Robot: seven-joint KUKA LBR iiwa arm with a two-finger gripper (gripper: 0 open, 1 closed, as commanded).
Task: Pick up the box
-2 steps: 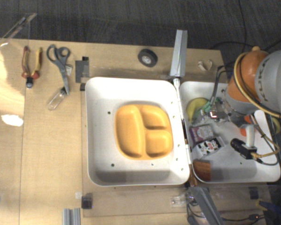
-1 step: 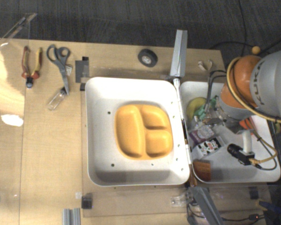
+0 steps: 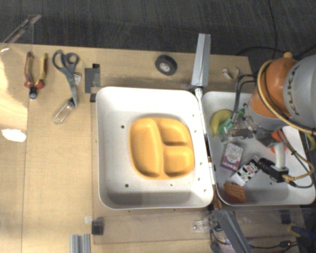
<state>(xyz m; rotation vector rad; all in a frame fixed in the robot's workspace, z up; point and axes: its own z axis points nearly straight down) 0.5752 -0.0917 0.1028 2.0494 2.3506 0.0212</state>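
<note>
In the right bin (image 3: 300,196), near its left wall: the box (image 3: 232,156), small, purple-and-white, lying flat, long axis running roughly up-down in view. The tool (image 3: 237,128) hangs just above-right of it, beside a yellow-green fruit (image 3: 219,121); whether spread or closed cannot be told.

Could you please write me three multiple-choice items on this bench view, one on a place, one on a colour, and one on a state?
1. Where does the small purple box lie?
A. In the right bin
B. In the left bin
C. On the bench by the scissors

2. What colour is the compartment tray in the left bin?
A. Blue
B. Yellow
C. Black

3. How does the box stand to the arm?
A. Raised above the bin
B. Lying on the bin floor
C. Set on the tray

Answers: 1 A, it rests inside the right bin; 2 B, its surface is yellow; 3 B, it lies flat below the gripper.
</note>
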